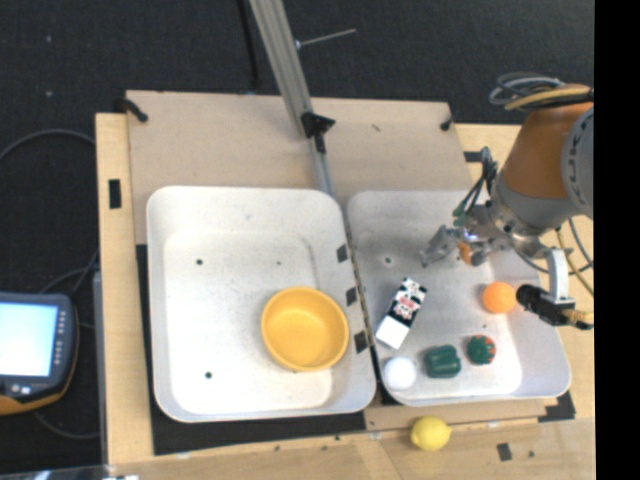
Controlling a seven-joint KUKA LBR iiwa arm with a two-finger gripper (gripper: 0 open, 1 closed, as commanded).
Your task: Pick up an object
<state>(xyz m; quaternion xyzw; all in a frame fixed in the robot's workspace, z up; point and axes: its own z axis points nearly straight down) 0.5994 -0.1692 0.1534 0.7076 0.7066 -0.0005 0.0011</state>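
We hung our end effector (pixel 452 243) low over the right shallow white bin (pixel 400 218), above its small objects, though we could not tell its state.

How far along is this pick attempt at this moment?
Nothing looks picked yet. The end effector hangs over the right bin, with nothing visible in it. The orange ball, green block, white ball and small box all lie in that bin; the yellow bowl sits in the left bin. The whole grasp and lift remain.

Gripper (pixel 455 245) above right bin (pixel 385 218)
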